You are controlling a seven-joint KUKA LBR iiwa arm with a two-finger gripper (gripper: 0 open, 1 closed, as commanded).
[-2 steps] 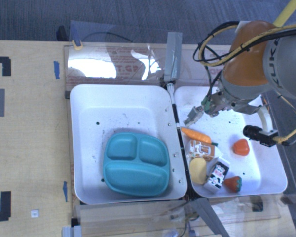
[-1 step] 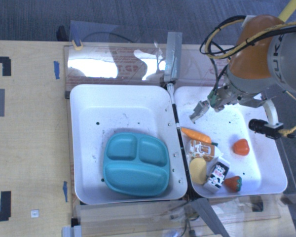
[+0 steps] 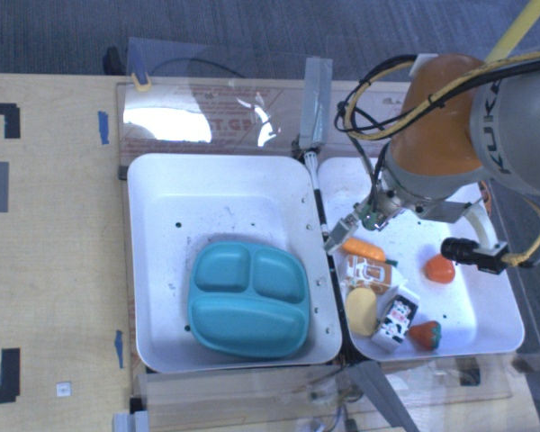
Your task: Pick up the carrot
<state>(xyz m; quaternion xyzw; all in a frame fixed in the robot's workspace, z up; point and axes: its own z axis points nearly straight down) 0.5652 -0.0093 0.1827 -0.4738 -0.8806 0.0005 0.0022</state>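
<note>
From the overhead camera view, I reach in from the right, my grey arm (image 3: 513,124) and its orange band (image 3: 441,115) hanging over the upper part of the right bin (image 3: 499,327). My gripper (image 3: 371,216) sits low near that bin's left wall; I cannot tell how it stands, since the wrist and cables crowd the tip.

The carrot (image 3: 364,248) lies just below my gripper, a short orange piece pointing toward the bin's left wall, close beneath me but apart from my tip as far as I can see. Just under it rests a small packet (image 3: 364,272) with an orange and white label. Further below come a pale yellow rounded item (image 3: 361,310) and, beside that, a black-and-white carton (image 3: 396,320). A red strawberry-like piece (image 3: 425,334) with a green end lies beyond the carton, away from me toward the bin's lower corner. To my right, under a black fitting of the arm, a red-orange tomato (image 3: 440,270) sits on the bin floor.

To my left, across the divider, the left bin (image 3: 162,205) holds a teal sectioned plate (image 3: 249,301), well apart from my gripper.
</note>
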